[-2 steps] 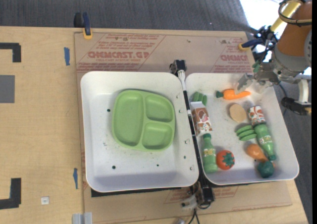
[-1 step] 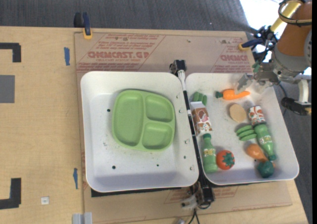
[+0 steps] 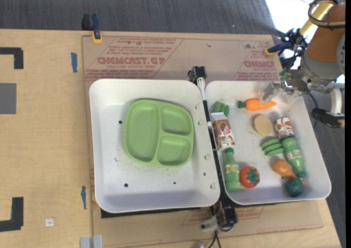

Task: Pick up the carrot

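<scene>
The carrot (image 3: 260, 105), orange with a small green top at its left end, lies on its side near the back of the right bin (image 3: 317, 148). My gripper (image 3: 276, 89) hangs over the bin's back right part, just right of and above the carrot's thick end. It is close to the carrot, but whether it touches it I cannot make out. The arm with its orange band (image 3: 323, 44) comes in from the upper right. Nothing shows as held.
The right bin also holds a beige oval piece (image 3: 263, 125), green pods (image 3: 271, 146), two green bottles (image 3: 292, 151) (image 3: 231, 170), a tomato (image 3: 249, 176), a printed packet (image 3: 223, 131) and an orange piece (image 3: 283, 168). A green divided plate (image 3: 159, 131) lies in the left bin (image 3: 104, 148).
</scene>
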